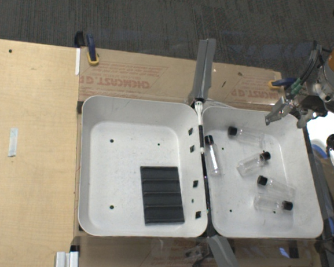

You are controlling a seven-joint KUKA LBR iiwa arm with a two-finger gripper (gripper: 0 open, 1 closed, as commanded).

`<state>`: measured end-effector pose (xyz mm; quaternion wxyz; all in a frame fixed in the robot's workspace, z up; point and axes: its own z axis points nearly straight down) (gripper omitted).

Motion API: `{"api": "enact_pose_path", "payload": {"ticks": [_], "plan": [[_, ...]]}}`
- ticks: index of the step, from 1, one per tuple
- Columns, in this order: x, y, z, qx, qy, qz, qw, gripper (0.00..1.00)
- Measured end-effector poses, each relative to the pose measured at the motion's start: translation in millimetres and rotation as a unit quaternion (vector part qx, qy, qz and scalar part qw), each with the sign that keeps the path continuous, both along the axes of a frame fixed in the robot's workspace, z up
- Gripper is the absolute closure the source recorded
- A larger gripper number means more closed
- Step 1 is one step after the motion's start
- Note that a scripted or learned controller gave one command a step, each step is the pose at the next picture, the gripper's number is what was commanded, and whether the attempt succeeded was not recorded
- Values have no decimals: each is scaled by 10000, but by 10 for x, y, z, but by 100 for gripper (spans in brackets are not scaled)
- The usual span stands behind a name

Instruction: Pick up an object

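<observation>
Wooden bench [29, 118] and dark carpet frame the scene, with two white bins lying side by side on cardboard. We see our gripper [291, 113] hovering over the far right corner of the right bin [298, 231], its two fingers spread apart with nothing between them. Just below and left of it lies a clear vial with a black cap [240, 131]; further down sit a second vial [253, 162], a third [274, 186] and a fourth [274, 204], all lying on their sides and near one another. A fifth vial [211, 156] rests against the bin's left wall, beside the divider. We judge the task to be at the approach step: nothing is grasped yet, and the next move calls for choosing one vial, centring the jaws across its body and descending. The vials are clear, round and likely to roll, so a poorly aligned close could push one away. The bin's rim near the gripper may crowd the descent. Over in the left bin [94, 170] lies a black ribbed block [161, 194], well apart from the arm.
</observation>
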<state>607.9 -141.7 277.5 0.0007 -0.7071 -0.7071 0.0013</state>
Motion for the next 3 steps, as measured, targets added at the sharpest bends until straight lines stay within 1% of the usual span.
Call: {"api": "enact_pose_path", "payload": {"ticks": [1,2,3], "plan": [[219,-67,-1438,3,-7,603,9982,0],[-420,-475,-1860,7,-9,1188,9929,0],[-420,-483,-1769,5,-12,1173,9931,100]]}}
